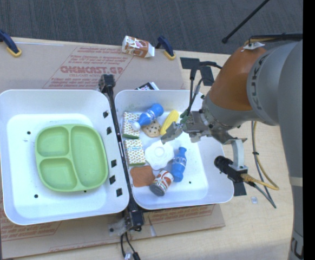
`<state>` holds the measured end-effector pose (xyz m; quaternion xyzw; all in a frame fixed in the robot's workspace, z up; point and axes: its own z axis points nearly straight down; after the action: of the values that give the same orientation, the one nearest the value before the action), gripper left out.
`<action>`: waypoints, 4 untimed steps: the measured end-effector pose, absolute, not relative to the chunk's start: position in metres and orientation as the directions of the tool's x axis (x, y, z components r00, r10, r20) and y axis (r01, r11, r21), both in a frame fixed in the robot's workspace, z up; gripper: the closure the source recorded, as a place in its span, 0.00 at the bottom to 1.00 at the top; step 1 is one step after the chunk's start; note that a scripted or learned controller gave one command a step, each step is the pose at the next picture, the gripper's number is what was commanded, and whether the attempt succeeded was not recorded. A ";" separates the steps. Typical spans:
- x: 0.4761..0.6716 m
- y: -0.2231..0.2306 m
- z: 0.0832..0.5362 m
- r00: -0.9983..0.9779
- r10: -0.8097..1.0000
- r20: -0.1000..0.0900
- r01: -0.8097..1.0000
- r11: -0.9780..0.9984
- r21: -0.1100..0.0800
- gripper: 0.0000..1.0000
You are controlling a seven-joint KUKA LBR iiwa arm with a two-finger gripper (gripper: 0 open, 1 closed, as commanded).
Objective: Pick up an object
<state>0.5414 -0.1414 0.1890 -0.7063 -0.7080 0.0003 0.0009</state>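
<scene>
The robot's gripper [174, 131] hovered in the right bin [214, 191] beside a yellow banana [170, 120], finger state unclear, seemingly approaching to grasp; lowering onto it looked next.

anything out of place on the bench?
One thing: a small snack packet lies outside both bins, on the cardboard behind the right bin. The other loose items are heaped in the right bin, and the left bin holds a green tray.
</scene>
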 end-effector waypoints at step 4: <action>0.578 -0.174 0.236 -0.005 1.000 -0.001 1.000 0.005 0.000 1.00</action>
<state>0.5782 -0.1744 0.2358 -0.7052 -0.7090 0.0003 -0.0001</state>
